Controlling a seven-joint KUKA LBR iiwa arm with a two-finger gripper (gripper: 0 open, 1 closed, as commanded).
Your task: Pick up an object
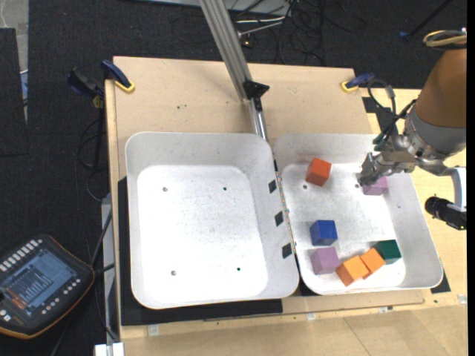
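The end effector (369, 178) is low over the far right part of the right-hand bin (415, 221), with the grey arm and its orange band (445, 87) reaching in behind it from the right. Its tip sits at the upper edge of a light purple block (376, 187), which lies just beneath and in front of it on the bin floor; whether the block is between the fingers, or how far they are parted, cannot be told from this angle. To the left of the end effector, well apart, lies an orange cube (318, 171). Nearer the camera and to its left are a blue cube (323, 232) and a purple cube (324, 259), and below it an orange block (356, 266) touching a dark green block (387, 251). The left-hand bin (148, 154) lies far to its left on the bench (193, 95).
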